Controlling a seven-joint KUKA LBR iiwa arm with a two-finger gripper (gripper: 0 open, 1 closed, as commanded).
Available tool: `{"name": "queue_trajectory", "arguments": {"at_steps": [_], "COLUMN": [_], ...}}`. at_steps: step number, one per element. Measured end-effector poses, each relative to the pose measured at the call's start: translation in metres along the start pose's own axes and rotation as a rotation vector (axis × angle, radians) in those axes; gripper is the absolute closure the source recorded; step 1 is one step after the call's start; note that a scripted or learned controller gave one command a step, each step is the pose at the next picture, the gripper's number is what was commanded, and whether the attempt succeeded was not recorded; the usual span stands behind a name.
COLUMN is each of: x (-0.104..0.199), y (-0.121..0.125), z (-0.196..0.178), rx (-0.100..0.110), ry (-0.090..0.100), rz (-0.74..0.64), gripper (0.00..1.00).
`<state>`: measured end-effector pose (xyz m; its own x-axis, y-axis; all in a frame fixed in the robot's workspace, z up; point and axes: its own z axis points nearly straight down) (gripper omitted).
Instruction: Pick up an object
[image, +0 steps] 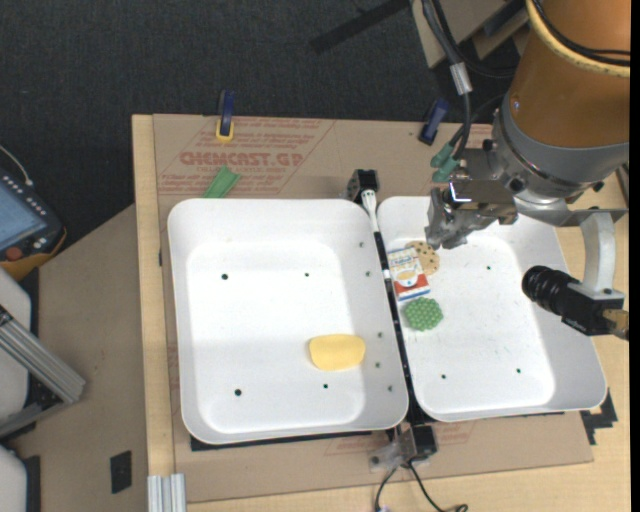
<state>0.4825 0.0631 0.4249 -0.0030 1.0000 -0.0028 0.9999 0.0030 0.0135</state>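
Observation:
A yellow lump (337, 352) lies in the left bin (200, 240), toward its front right. In the right bin (560, 390), against its left wall, lie a small white, red and blue packet (408, 275), a tan cookie-like piece (428, 256) and a round green bumpy object (424, 314). My gripper (443, 237) hangs over the right bin's back left, just above and right of the packet and the tan piece. The wrist body hides its fingers.
A black cylindrical fixture (560, 296) reaches into the right bin from the right. Clamps stand at the bench's back: a blue and yellow one (226, 118) and a black one (363, 186) between the bins. A green tag (220, 183) lies on the cardboard.

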Motion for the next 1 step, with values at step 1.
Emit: {"name": "queue_trajectory", "arguments": {"at_steps": [1], "x": [-0.0495], "y": [-0.0055], "z": [0.0816], "rx": [0.023], "ry": [0.001], "rz": [0.010], "gripper": [1.00]}}
